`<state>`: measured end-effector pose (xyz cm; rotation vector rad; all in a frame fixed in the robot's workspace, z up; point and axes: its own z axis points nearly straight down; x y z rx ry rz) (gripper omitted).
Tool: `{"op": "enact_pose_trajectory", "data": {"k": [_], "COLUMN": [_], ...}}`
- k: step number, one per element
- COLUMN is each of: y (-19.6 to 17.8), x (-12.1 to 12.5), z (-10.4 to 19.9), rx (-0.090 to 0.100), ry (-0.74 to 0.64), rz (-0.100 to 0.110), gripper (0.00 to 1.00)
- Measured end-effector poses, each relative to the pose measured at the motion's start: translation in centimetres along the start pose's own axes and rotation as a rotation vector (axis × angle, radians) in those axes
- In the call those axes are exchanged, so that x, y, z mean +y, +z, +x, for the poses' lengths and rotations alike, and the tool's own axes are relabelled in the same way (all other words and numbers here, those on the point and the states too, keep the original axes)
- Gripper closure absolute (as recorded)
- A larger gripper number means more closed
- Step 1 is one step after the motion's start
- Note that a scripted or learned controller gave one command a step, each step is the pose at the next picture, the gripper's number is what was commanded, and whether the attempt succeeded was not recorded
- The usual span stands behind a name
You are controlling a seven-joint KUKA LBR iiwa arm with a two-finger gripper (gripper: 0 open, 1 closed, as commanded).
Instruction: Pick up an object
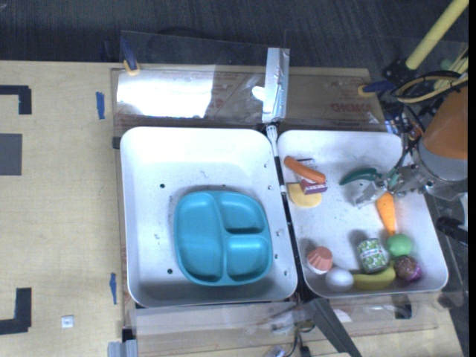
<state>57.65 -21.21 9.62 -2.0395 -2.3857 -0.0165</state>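
I cannot tell how my gripper jaws stand; they hover in the right bin, just above the toy carrot. I judge the carrot light, hard and slick, best pinched across its thick upper end.

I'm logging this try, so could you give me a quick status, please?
Gripper low in right bin, nothing seen held. Toy carrot right beside it. Green piece close alongside.
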Motion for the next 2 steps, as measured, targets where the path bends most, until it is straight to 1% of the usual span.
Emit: {"op": "enact_pose_trajectory", "data": {"k": [1, 2], "y": [-1.1, -9.3], "x": [0.0, 2.5], "z": [-0.2, 4.5], "rx": [-0.007, -0.010], "ry": [0.001, 0.161], "rz": [-0.002, 0.000], "gripper": [1.00, 1.00]}}
